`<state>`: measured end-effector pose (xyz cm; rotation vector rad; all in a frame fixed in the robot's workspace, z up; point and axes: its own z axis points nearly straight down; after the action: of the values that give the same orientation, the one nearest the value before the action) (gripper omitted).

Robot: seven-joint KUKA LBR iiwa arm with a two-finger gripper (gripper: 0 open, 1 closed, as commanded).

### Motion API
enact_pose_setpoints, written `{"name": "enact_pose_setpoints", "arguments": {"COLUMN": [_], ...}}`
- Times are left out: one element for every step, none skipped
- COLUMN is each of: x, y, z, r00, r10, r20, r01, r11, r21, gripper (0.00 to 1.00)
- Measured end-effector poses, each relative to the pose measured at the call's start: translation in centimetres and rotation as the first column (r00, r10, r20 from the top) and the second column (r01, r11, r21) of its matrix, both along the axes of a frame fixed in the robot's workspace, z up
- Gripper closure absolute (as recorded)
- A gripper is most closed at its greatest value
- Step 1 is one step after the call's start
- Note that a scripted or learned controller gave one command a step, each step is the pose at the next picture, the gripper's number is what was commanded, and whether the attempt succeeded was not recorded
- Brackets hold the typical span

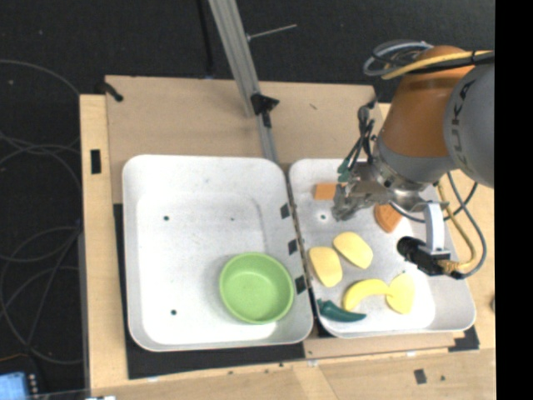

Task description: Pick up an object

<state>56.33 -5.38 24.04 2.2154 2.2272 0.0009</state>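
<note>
My gripper (343, 207) hangs over the back part of the right bin (454, 311), beside a small orange block (323, 192) on its left. I see nothing held in it. Another orange piece (387, 217) lies just right of it, partly under the wrist. In front of the gripper lie two pale yellow pieces (353, 249) (326, 266), a yellow banana (365, 293), a further yellow piece (400, 294) and a dark green pepper (340, 311). A green bowl (256, 287) sits in the front right of the left bin (166, 190).
A slanted metal pole (237, 48) rises behind the bins and meets the bench near the wall between them. The arm's bulk and its cables (433, 140) overhang the right bin's back right. A black fitting (420, 255) juts over the bin's right side.
</note>
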Motion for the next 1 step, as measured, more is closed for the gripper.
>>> {"name": "enact_pose_setpoints", "arguments": {"x": [-0.54], "y": [5.68], "z": [-0.87], "r00": [1.0], "r10": [0.002], "r20": [0.0], "r01": [-0.002], "r11": [1.0], "r21": [0.0], "gripper": [1.0]}}
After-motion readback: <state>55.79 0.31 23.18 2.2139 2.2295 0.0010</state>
